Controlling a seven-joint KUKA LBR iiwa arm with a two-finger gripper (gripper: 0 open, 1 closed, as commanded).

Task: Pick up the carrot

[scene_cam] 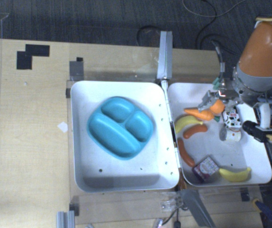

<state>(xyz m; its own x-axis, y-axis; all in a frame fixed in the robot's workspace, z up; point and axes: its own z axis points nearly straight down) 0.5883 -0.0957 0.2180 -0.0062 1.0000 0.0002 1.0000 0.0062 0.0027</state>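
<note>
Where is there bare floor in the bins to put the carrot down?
Left bin: bare strips around the blue divided plate, widest along the near wall. Right bin: crowded; the carrot, banana, two sausages, purple packet and a second banana leave a small patch mid-floor, right of the sausages.

You get even, fairly bright overhead light here, with soft shadows inside the left bin (79,127) along its near wall. Glare streaks the bench (26,127) at far left. Everything's slightly soft, low-res, details mushy.
</note>
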